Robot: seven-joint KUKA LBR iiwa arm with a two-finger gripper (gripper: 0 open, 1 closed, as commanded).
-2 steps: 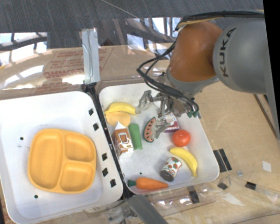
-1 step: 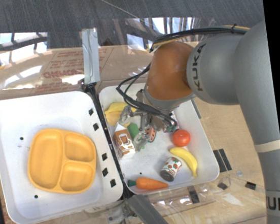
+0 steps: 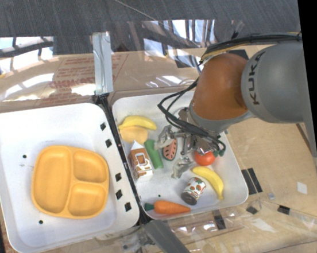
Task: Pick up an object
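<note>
**A:** What does the bench look like?

**B:** A brown cardboard-covered bench top (image 3: 37, 81) with shiny tape patches carries two shallow white bins side by side, on a dark grey carpet floor (image 3: 45, 13). The left white bin (image 3: 3, 137) holds a yellow plastic divided tray (image 3: 70, 181) near its middle. The right white bin (image 3: 233, 191) holds the toys.

**B:** Which toys, and where?

**A:** A yellow plastic banana (image 3: 136, 122) lies near the bin's far left corner, with a pale yellow wedge (image 3: 135, 135) just beside it. Below those sit a small milk-carton-like box (image 3: 140, 162) and a green stick-shaped piece (image 3: 153, 154) touching it. An orange plastic carrot (image 3: 170, 207) lies along the near edge, a small printed can (image 3: 194, 190) just beside it, and a second yellow banana (image 3: 210, 180) toward the near right corner.

**B:** And the arm?

**A:** The grey arm with its orange band (image 3: 220, 89) reaches over the right bin's middle. The metal two-finger gripper (image 3: 180, 149) hangs there, between a watermelon-slice toy (image 3: 170, 149) and a red tomato toy (image 3: 205, 157), close to both.

**B:** Clenched or released?

**A:** I cannot tell; cables and metal parts crowd that spot.
</note>
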